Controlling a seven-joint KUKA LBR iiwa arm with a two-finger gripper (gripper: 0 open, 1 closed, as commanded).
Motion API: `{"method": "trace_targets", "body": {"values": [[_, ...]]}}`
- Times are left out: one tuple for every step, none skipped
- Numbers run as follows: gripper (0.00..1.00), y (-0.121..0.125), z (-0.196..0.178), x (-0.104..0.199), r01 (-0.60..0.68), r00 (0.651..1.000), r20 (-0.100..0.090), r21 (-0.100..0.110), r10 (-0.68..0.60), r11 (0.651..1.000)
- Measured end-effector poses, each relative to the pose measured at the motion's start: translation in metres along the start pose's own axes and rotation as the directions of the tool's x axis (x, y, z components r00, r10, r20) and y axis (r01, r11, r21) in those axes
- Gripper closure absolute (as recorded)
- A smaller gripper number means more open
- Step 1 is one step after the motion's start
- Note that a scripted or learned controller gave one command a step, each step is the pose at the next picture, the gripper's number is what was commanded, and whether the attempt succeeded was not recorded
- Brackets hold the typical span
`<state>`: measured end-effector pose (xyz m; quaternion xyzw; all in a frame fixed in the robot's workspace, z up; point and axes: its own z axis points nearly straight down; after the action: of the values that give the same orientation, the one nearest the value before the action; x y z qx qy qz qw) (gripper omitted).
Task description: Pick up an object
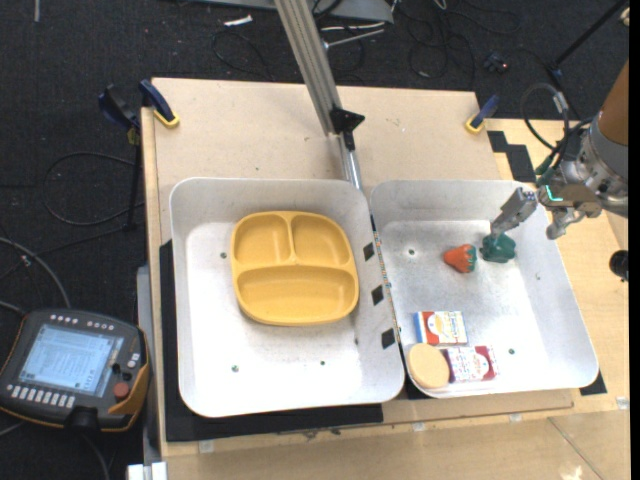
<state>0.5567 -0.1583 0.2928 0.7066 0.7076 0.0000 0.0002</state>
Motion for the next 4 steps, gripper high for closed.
{"method": "trace_targets", "body": {"values": [[0.00, 0.005, 0.049, -0.007, -0.002, 1.000, 0.000, 0.005, 0.002, 1.000], [0.00, -0.003, 0.111, -0.005, -0.002, 1.000, -0.002, 0.007, 0.002, 1.000], [0.00, -0.004, 0.155, -0.005, -0.002, 1.000, -0.001, 0.005, 0.002, 1.000], [1.00, -0.003, 0.142, -0.005, -0.001, 1.000, 0.000, -0.001, 0.001, 1.000]]}}
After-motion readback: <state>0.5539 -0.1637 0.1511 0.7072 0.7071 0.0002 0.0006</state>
